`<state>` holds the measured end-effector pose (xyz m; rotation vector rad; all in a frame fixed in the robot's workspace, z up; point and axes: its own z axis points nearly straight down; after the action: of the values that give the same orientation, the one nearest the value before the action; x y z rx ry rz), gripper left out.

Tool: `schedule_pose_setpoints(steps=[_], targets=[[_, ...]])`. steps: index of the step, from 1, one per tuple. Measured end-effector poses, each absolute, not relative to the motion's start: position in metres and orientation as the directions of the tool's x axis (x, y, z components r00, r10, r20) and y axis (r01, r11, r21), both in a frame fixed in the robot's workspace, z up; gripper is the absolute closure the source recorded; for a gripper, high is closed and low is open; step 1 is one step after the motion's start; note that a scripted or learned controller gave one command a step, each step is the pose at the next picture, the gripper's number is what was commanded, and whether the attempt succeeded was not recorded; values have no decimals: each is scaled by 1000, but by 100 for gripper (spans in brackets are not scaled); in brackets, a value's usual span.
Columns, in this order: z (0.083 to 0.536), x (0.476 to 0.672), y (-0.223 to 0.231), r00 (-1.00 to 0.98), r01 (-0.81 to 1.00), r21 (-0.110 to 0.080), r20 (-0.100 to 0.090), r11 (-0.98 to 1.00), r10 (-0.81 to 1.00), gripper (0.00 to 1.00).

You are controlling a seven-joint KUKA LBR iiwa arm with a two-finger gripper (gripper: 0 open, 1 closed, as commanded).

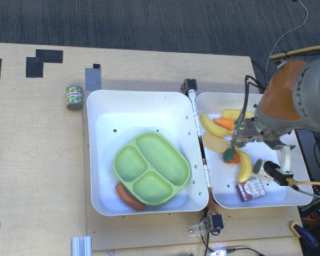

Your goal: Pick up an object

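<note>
Bins sit side by side on the wooden bench (37, 159), and from where I stand the arm (298, 97) leans in from the right, grey with its orange band, over the right bin (293, 199). Its gripper (239, 141) hangs low among the toy food there, just above a small orange-and-green piece, maybe a strawberry (231, 155), but whether it is open, closed or gripping anything I cannot tell from this angle.

Around it lie a yellow banana (245, 168) curving toward the front, another yellow banana (210, 125) near the divider, an orange carrot (224, 124) beside that, and a pale yellow slice (216, 143) touching the strawberry's left side. A small purple carton (251, 189) lies tilted near the front wall, just beside the first banana's tip.

The left bin (104, 111) holds a green divided plate (151, 167) with three compartments, set at a slant, and a reddish sausage (127, 197) pokes out from under its front-left edge. Outside the bins, a small green-labelled can (74, 97) rests on its side on the bench by the left bin's far corner.
</note>
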<state>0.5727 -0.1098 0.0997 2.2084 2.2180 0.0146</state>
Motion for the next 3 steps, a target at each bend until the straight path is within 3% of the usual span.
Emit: schedule_pose_setpoints(steps=[1,2,3], targets=[[100,573,-110,-4,1000,14,-2,4,1000,0],[88,537,-84,-1,1000,11,-2,1,1000,0],[99,539,-83,-2,1000,17,-2,2,1000,100]])
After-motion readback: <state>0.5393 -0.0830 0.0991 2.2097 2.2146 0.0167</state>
